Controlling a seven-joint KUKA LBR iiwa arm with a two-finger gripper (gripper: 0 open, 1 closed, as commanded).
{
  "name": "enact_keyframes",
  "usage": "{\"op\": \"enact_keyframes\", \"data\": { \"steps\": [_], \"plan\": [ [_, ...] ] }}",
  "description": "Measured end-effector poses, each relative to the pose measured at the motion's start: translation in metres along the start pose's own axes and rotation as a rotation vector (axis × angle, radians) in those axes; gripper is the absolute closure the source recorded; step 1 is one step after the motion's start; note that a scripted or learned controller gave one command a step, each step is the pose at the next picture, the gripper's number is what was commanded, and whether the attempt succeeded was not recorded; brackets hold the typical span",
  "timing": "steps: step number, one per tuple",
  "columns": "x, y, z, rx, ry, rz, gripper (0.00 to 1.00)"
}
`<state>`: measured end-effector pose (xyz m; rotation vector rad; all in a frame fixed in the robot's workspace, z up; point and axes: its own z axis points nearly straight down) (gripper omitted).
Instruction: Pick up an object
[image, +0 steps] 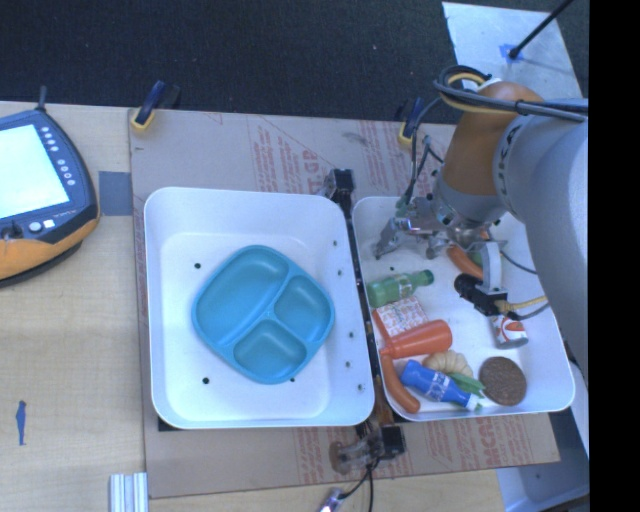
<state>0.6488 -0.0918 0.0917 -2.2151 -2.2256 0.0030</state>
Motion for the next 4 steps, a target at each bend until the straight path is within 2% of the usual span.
{"op": "enact_keyframes", "data": {
  "steps": [1,2,3,4],
  "plan": [
    [0.0,0.0,-0.01,0.0,0.0,-0.003,1.0],
    [0.0,0.0,-0.01,0.0,0.0,-0.003,0.0],
    [-0.002,-0.008,0.0,0.003,0.0,0.001,0.0],
    [-0.002,-0.008,-0.01,0.006,0.0,0.0,1.0]
  ]
}}
